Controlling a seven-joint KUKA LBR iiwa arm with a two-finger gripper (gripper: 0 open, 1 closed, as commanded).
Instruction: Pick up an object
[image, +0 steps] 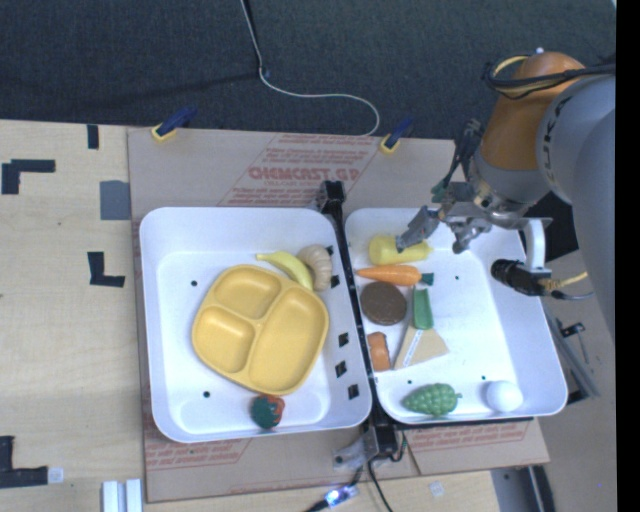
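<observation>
My gripper (438, 234) hangs over the back of the right bin (520, 330) with its two fingers spread apart and nothing between them. Its left finger (413, 234) is just above a yellow lemon-like toy (385, 249). In front of that lie an orange carrot (388, 274), a brown round cookie (384, 302), a green stick (423, 308), a cheese wedge (423, 347), an orange piece (378, 351), a green bunch of grapes (432, 400) and a white ball (502, 395).
The left bin (165, 300) holds a yellow divided plate (260, 328), a banana (285, 265), a beige piece (320, 262) and a red and green toy (266, 410). A black divider (345, 290) runs between the bins. The grey arm (560, 120) fills the upper right.
</observation>
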